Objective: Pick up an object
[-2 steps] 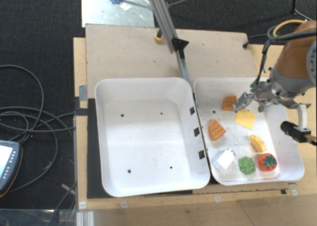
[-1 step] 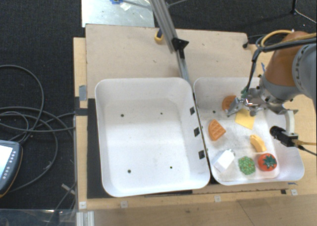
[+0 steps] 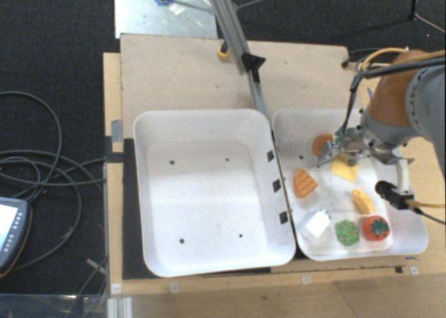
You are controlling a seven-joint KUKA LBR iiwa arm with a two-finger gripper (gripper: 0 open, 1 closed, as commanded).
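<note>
My gripper (image 3: 332, 152) hangs low over the right bin (image 3: 289, 125), reaching in from the right. Its fingertips sit between a round orange-brown piece (image 3: 321, 144) and a pale yellow wedge (image 3: 343, 169). An orange waffle-like piece (image 3: 304, 183) lies to the lower left of the gripper. Further toward the front lie a yellow banana-shaped piece (image 3: 362, 202), a white block (image 3: 316, 224), a green bumpy piece (image 3: 346, 232) and a red tomato-like piece (image 3: 376, 228). Nothing shows clearly between the fingers.
The left bin (image 3: 202, 191) stands beside the right one, sharing a raised rim with black markers. A slanted metal pole (image 3: 230, 20) crosses the back of the bench. Cables and a pendant (image 3: 10, 229) lie on the floor at the left.
</note>
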